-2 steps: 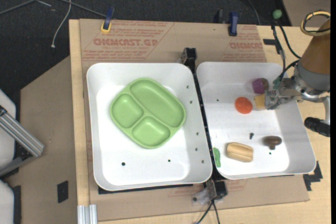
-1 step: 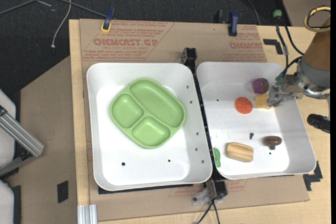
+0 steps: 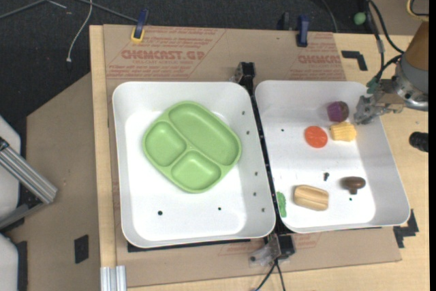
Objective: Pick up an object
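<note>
In the right bin [image 3: 300, 95] lie a purple piece [image 3: 337, 110], a yellow block [image 3: 343, 133], a round orange-red piece [image 3: 315, 137], a tan bread-like piece [image 3: 311, 197], a small brown piece [image 3: 353, 183] and a green sliver [image 3: 281, 204] at the bin's left wall. My gripper [image 3: 366, 112] hangs over the bin's right side, just right of the purple piece and the yellow block. Nothing shows between its tips. The arm enters from the right edge.
The left bin [image 3: 136, 201] holds a green three-compartment plate [image 3: 192, 146]. Both bins rest on a cardboard sheet [image 3: 204, 51] held by blue clamps [image 3: 140, 24]. Cables lie on the dark floor behind, and a metal bar sits at the far left.
</note>
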Action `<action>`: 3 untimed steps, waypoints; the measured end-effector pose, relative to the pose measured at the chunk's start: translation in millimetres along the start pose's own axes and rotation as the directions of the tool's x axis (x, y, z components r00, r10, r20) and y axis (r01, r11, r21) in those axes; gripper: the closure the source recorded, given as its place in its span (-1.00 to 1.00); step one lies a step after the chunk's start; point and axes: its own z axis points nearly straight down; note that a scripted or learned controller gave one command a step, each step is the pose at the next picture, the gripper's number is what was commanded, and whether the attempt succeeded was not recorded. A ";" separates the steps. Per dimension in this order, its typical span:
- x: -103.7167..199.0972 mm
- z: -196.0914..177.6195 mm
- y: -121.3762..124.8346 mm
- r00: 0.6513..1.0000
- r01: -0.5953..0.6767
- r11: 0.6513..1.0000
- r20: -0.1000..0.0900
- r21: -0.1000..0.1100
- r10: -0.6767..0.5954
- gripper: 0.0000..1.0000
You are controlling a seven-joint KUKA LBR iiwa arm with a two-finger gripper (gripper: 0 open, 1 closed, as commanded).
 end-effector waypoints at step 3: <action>48.2 -85.2 20.8 1.000 0.004 1.000 -0.003 0.005 -0.004 1.00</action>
